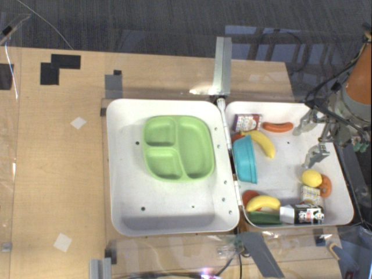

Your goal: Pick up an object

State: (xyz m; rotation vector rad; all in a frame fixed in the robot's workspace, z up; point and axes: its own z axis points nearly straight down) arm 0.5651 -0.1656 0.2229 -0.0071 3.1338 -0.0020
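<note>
Nothing is yet lifted. The two-finger metal gripper (314, 137) is seen over the right-hand shallow white bin (290, 173), its fingers spread apart and nothing held between them. A small yellow lemon-shaped object (312, 178) lies just below the lower finger, beside an orange round piece (326, 183). A yellow plastic banana (264, 143), a teal bowl (245, 160) and a red sausage (278, 127) lie nearby. Descent, closing and lifting are judged to remain.
</note>
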